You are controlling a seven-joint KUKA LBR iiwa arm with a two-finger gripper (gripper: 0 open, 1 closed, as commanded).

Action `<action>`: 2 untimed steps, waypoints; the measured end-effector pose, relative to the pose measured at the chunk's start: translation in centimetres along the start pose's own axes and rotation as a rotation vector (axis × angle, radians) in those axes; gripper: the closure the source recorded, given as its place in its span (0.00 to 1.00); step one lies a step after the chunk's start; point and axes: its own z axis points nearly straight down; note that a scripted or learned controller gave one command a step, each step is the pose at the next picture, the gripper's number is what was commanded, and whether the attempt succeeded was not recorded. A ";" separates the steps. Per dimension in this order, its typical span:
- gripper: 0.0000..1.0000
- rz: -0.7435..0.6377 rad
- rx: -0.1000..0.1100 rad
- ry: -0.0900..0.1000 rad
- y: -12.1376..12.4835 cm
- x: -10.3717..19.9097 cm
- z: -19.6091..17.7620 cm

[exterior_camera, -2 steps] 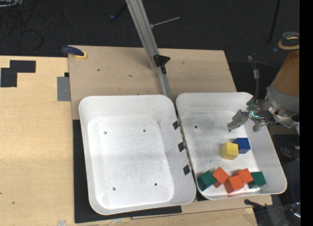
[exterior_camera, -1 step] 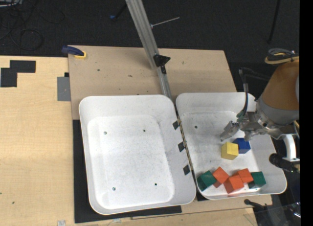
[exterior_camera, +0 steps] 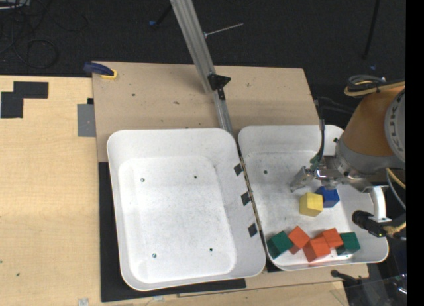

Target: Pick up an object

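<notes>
Now I see my claw [exterior_camera: 317, 176] over the right bin [exterior_camera: 278, 149] — whether it is open I cannot tell — with the yellow block [exterior_camera: 310, 204] just below it.

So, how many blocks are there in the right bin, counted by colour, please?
Yellow block: 1
Blue block: 1
Green blocks: 2
Orange-red blocks: about 3, packed close together
Total: about 7

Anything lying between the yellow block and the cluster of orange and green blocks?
No: camera view shows bare white bin floor between the yellow block and the orange and green blocks.
</notes>
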 end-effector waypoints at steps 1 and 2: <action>0.00 0.000 0.012 0.011 -0.3 0.3 0.5; 1.00 0.007 0.018 0.013 -0.5 0.2 -0.2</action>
